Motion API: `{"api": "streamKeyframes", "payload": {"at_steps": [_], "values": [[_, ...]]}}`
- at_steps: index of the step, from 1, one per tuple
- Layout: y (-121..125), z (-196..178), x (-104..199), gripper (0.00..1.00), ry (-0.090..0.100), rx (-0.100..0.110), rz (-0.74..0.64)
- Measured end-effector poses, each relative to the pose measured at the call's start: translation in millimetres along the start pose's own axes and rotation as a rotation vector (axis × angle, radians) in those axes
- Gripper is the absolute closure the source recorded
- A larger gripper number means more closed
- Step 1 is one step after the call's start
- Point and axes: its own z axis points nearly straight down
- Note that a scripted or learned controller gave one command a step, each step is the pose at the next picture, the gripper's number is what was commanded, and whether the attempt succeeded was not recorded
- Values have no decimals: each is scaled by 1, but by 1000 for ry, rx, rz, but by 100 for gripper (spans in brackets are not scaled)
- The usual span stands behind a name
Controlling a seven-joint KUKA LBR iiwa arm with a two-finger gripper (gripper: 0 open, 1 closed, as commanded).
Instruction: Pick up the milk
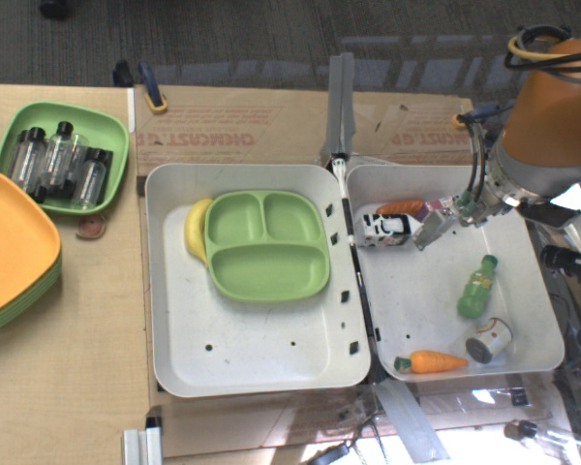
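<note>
A single camera sits fixed above the bench and looks down at a slant, facing toward twelve o'clock, where a strip of dark floor runs behind the bench's far edge. It stands far enough back to take in both white bins whole, the left bin at centre and the right bin toward three o'clock. The arm comes in at about two o'clock, and green and orange dishes lie out at nine o'clock.

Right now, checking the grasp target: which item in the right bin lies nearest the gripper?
The milk, a black-and-white carton lying beside the gripper in the right bin. The green bottle, carrot and can lie farther away.
</note>
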Motion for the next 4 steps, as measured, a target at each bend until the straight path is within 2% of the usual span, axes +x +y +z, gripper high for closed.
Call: {"api": "streamKeyframes", "payload": {"at_steps": [1, 2, 3, 4], "values": [[28, 88, -40, 0, 0, -1, -140], [48, 120, -18, 0, -1, -3, -163], [47, 109, -22, 100, -8, -3, -158], [11, 20, 11, 100, -2, -3, -488]]}}
